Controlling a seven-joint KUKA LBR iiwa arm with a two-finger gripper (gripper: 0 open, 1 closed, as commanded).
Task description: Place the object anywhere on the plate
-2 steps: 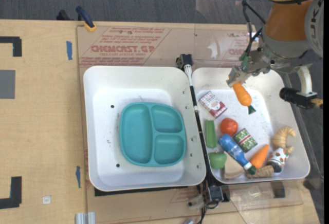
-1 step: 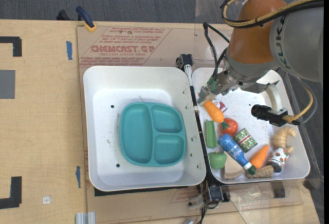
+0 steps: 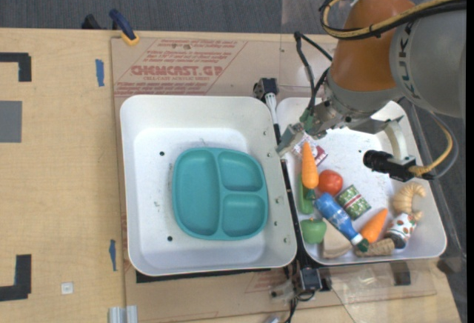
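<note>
The tool [image 3: 295, 138] hangs over the left edge of the right bin [image 3: 433, 240], just above a carrot [image 3: 309, 167], its opening I cannot tell, while the teal plate [image 3: 219, 194] lies in the left bin [image 3: 141, 166].

Red printing runs across the cardboard sheet [image 3: 185, 66] lying on the worktop in the upper middle of the frame, behind the left bin. Its large line appears upside down and mirrored from this angle and looks like "CHEMCAST GP"; the smaller lines above it are too fine to read. On the grey arm [image 3: 437, 55] at the upper right, dark letters of the maker's name are partly visible, roughly "KU".
</note>
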